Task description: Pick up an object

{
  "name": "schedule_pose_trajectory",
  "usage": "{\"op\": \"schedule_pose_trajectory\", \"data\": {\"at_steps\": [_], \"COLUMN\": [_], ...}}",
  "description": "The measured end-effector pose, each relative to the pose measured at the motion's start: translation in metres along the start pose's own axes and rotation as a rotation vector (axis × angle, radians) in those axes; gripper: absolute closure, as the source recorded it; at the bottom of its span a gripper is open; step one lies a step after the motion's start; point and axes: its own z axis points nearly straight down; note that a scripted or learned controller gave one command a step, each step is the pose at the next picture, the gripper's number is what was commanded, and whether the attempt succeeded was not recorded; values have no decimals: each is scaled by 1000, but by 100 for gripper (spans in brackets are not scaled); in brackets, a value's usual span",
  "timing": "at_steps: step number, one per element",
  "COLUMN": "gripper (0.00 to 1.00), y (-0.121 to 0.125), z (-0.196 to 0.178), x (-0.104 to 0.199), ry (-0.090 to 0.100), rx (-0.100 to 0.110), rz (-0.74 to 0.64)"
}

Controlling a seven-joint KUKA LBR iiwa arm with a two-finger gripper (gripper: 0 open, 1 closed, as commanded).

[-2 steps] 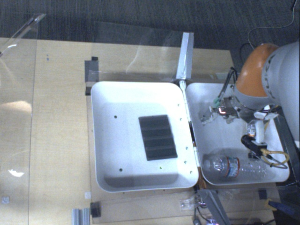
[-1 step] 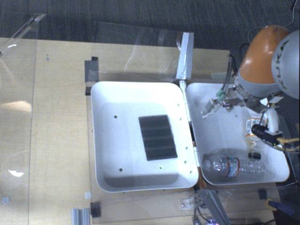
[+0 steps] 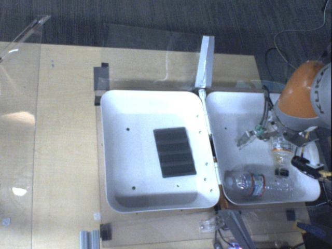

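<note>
While the gripper gapes wide, the plastic bottle lies sideways, cap pointing right.

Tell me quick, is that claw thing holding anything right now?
Gripper: over the right bin, open or closed cannot be told; nothing visible between its fingers. The plastic bottle lies apart from it.

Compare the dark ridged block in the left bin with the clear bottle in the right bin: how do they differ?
The dark ridged block is opaque, near black and flat; the clear plastic bottle is see-through and rounded, with a blue label. The block lies alone mid-floor in the left bin; the bottle lies on its side against the near wall of the right bin, below the end effector. Both rest on white bin floors.
</note>
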Motion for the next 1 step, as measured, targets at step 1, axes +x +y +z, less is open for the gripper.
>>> {"op": "schedule_pose_trajectory", "data": {"at_steps": [1], "gripper": [0], "y": [-4], "z": [-27], "x": [-47], "ry": [3], "rx": [3], "rz": [9]}}
